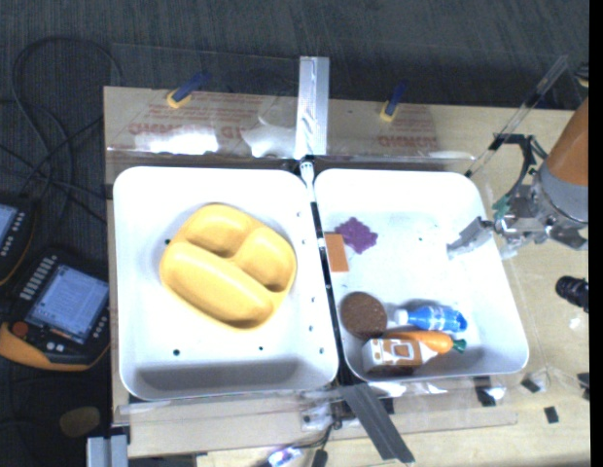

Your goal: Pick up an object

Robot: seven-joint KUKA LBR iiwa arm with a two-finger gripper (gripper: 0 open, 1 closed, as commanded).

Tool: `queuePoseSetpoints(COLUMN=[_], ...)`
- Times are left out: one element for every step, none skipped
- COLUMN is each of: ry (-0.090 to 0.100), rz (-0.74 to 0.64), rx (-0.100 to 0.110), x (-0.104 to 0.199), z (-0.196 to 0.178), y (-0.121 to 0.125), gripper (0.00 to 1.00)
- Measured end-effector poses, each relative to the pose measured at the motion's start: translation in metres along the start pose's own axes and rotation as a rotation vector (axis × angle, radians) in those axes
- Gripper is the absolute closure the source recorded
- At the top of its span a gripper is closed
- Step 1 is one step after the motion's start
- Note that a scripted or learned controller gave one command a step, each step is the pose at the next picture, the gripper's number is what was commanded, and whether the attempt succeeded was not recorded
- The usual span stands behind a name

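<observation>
Objects to choose from lie in the right bin (pixel 491 261): a purple piece (pixel 356 233) near its upper left, an orange block (pixel 335 252) against the left wall, a brown disc (pixel 363 313) lower down, a blue bottle (pixel 431 317) just beside the disc, and an orange bottle (pixel 410 347) along the near wall, touching the blue one. The left bin (pixel 136 290) holds one big yellow lump (pixel 227 264).

In the camera view the gripper (pixel 469 237) hangs over the right bin's right edge, well apart from everything. It carries nothing; I cannot tell how wide its fingers stand.

My judgement is that the reach has not begun. The purple piece looks the easiest target: it lies alone on bare floor, so the fingers could come down either side of it without nudging a neighbour. The bottles and disc crowd together, and the block hugs the wall, which leaves little room for a finger.

Count: two bins, two bottles, one disc, one block, one purple piece, one yellow lump.
</observation>
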State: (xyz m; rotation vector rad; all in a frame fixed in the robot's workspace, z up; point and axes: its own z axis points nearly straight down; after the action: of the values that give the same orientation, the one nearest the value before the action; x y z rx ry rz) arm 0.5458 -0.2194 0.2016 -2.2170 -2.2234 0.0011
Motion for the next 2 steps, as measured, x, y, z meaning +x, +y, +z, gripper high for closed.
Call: queuePoseSetpoints(ry=[0.006, 0.001], rz=[-0.087, -0.216], rx=[-0.009, 0.0], x=[0.016, 0.08], z=[0.113, 0.082], y=[-0.057, -0.016], gripper=[0.0, 0.0])
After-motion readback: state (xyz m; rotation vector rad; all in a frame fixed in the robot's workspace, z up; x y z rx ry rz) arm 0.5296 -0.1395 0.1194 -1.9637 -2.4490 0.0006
